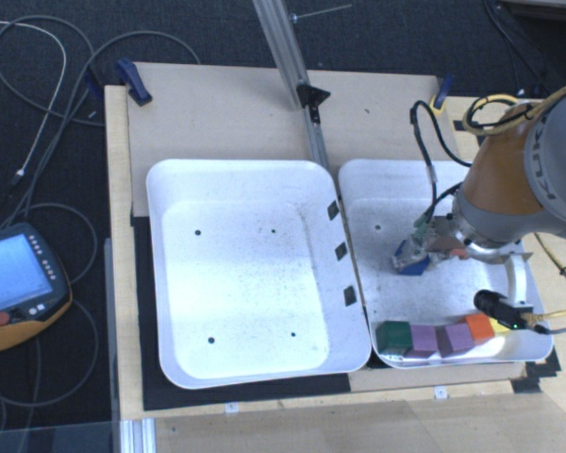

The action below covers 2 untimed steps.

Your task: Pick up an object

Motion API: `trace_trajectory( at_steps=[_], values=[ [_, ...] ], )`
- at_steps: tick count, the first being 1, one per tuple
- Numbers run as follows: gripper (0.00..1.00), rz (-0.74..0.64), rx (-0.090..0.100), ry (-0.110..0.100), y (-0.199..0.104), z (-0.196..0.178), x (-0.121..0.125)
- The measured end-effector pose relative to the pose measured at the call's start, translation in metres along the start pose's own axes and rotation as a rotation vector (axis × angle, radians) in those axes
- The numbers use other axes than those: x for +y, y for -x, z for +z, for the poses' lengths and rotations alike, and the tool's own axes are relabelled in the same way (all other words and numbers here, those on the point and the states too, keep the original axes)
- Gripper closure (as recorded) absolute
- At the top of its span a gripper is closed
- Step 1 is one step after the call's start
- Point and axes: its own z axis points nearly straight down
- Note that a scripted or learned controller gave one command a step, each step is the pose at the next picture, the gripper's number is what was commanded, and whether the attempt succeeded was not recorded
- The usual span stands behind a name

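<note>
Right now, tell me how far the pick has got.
Done: the gripper is down inside the right bin, over a small blue object. In hand: nothing clearly; whether the blue object is gripped cannot be told. Left: secure and lift an object; the green, purple and orange blocks lie along the near wall.

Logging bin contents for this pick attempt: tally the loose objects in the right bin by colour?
Green block: 1
Purple blocks: 2
Orange block: 1
Blue object at the gripper: 1
Total: 5, with the four blocks along the near wall of the right bin.
</note>
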Motion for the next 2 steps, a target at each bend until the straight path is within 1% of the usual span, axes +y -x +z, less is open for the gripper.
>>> trace_trajectory(
  at_steps=[1,2],
  values=[
    [1.0,-0.005,-0.001,0.009,-0.0537,-0.0939,-0.0043],
    [1.0,-0.002,-0.002,0.003,-0.0513,-0.0999,-0.005]
  ],
)
